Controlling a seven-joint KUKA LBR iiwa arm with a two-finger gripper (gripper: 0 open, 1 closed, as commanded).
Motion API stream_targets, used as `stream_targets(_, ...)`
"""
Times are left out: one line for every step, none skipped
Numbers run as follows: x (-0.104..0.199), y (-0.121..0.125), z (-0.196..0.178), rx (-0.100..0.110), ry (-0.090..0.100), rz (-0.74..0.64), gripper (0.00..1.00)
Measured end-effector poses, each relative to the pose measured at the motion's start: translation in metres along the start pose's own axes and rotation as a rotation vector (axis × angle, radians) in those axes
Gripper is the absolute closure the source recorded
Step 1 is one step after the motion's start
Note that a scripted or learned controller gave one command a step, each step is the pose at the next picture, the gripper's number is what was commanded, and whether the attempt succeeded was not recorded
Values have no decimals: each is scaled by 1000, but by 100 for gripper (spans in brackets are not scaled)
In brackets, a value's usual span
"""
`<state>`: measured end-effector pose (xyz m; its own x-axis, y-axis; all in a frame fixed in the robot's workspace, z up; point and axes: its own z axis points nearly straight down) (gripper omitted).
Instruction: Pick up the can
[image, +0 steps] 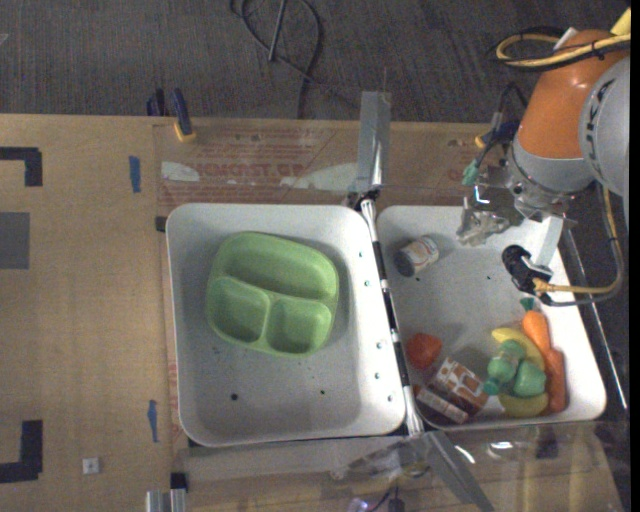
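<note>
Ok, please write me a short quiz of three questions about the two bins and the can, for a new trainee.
1. True or false: the can lies on its side in the right bin.
2. What does the left bin hold? A) a green divided tray B) a banana C) a blue cup
3. Where is the gripper relative to the can: to its right and apart from it, or touching it?

Key
1. True.
2. A: the green divided tray.
3. To its right and apart from it, over the bin's far side.
</note>
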<state>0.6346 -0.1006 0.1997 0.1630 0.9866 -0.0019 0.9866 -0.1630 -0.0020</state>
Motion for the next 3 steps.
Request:
stream_targets(0,0,0,1,0,0,0)
stream_targets(3,11,94,1,1,34,0)
stream_targets(-34,-77,111,-11,3,154,0)
